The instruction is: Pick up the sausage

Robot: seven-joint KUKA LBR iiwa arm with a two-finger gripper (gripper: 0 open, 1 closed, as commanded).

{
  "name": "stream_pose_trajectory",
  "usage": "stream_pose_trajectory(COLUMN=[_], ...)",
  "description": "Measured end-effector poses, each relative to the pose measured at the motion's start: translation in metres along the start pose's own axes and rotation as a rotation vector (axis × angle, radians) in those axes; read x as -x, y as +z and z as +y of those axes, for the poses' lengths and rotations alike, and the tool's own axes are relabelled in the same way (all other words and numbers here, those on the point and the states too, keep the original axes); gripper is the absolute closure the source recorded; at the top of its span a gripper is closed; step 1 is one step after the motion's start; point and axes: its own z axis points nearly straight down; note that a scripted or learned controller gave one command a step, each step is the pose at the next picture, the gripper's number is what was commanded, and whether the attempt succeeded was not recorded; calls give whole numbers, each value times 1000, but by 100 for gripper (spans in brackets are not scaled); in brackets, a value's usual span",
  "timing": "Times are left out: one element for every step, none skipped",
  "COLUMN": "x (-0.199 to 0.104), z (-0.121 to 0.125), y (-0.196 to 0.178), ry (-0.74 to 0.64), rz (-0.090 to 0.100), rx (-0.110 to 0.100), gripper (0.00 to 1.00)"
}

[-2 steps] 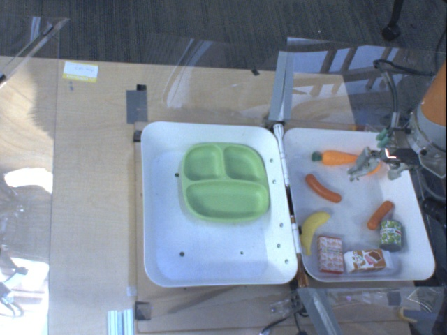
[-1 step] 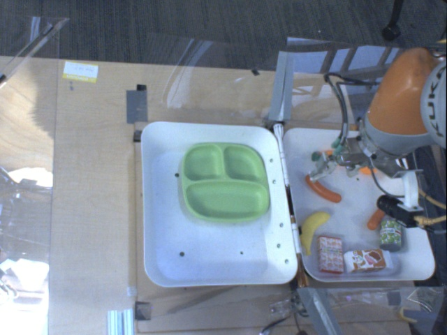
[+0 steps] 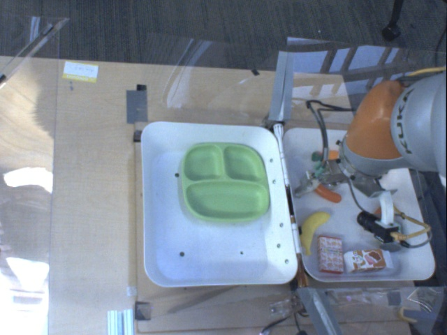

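Note:
The sausage [image 3: 329,195], short and orange-red, lies in the right bin [image 3: 419,267] near its middle left. My gripper [image 3: 312,184] is low over the bin floor, just left of the sausage and slightly above it in the view, close to its left end or touching it. The grey arm with its orange band comes in from the right and hides the bin's upper right part. Nothing shows as lifted off the bin floor.
A yellow banana [image 3: 313,230] lies below the sausage near the bin's left wall. A red-and-white packet [image 3: 330,254] and a small carton [image 3: 365,260] sit along the front edge. The left bin [image 3: 209,260] holds a green divided plate [image 3: 225,182].

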Motion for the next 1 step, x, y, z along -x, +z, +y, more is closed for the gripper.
stream_pose_trajectory(x=[0], z=[3], y=[-13], ry=[-1], rz=[-3], rx=[9], gripper=[100])
